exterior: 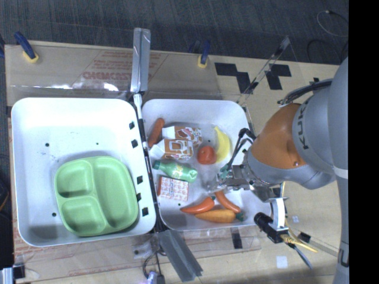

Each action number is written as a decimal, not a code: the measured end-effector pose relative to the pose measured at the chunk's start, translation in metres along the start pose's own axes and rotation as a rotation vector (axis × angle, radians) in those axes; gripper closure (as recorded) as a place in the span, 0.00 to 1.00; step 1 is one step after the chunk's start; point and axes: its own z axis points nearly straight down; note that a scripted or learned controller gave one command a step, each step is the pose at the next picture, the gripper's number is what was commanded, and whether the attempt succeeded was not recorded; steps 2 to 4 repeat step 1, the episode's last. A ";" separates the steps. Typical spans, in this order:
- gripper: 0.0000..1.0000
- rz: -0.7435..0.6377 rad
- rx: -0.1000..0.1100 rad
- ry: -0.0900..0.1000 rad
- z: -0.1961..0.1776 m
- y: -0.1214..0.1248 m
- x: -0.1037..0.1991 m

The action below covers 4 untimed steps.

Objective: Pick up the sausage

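Currently, the sausage [156, 132] lies at the right bin's [195, 105] left wall; gripper [228, 176] state cannot be determined.

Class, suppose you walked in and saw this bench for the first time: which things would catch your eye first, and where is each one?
The big grey arm with its orange band stands out first, reaching in from the right over the right bin. Next comes the bright clutter in that bin: a banana, a tomato, a green bottle and the sausage at its left wall. Then the green divided plate, alone in the left bin.
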 end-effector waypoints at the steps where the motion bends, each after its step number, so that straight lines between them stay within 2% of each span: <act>1: 1.00 0.449 -0.002 0.001 -0.128 -0.001 0.058; 4: 1.00 0.449 -0.002 0.001 -0.128 -0.001 0.058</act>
